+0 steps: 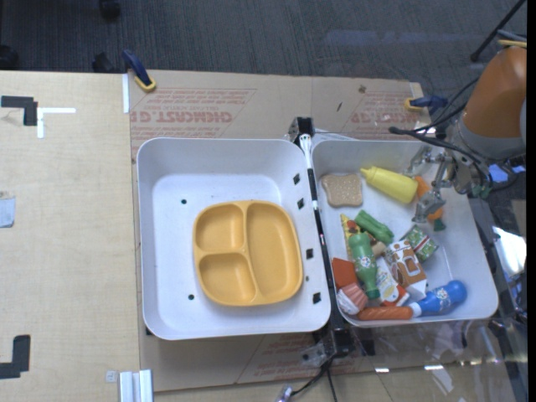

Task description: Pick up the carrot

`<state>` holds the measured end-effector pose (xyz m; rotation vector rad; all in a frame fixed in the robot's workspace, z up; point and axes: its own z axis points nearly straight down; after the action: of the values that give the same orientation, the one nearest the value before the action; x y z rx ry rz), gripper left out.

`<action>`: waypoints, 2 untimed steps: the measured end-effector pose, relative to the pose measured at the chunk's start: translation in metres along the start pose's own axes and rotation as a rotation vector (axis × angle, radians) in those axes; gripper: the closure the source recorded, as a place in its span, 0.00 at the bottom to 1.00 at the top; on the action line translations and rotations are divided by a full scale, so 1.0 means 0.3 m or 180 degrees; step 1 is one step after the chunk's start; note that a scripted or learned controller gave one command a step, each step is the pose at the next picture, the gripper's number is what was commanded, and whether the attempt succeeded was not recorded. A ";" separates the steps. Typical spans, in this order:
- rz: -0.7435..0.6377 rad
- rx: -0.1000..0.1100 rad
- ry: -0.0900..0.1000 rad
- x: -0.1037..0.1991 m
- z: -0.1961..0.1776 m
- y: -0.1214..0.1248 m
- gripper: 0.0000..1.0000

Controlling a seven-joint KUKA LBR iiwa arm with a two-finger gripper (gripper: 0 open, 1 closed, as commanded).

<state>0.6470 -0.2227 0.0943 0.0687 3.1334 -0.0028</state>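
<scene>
I had the pincer (431, 193) at about three o'clock in the right white bin (469, 258), a small orange carrot (430, 206) between its fingers, so it looked clenched on it; the grasp step seemed in hand, and next I judged a straight, slow lift was needed

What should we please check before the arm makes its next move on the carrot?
1. Carrot found, near the right bin's far right side: ok.
2. Gripper positioned at the carrot: ok.
3. Carrot actually held: cannot tell.
4. Yellow bottle apart from the carrot, on its left: ok.
5. Small carton nearer the camera, clear of the carrot: cannot tell, they look very close.
</scene>
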 end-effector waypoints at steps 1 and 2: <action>0.1164 0.0001 0.0011 0.044 0.002 0.002 0.00; 0.1152 0.0010 -0.0012 0.037 -0.035 0.002 1.00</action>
<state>0.6360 -0.2215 0.1048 0.6309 3.0659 -0.0056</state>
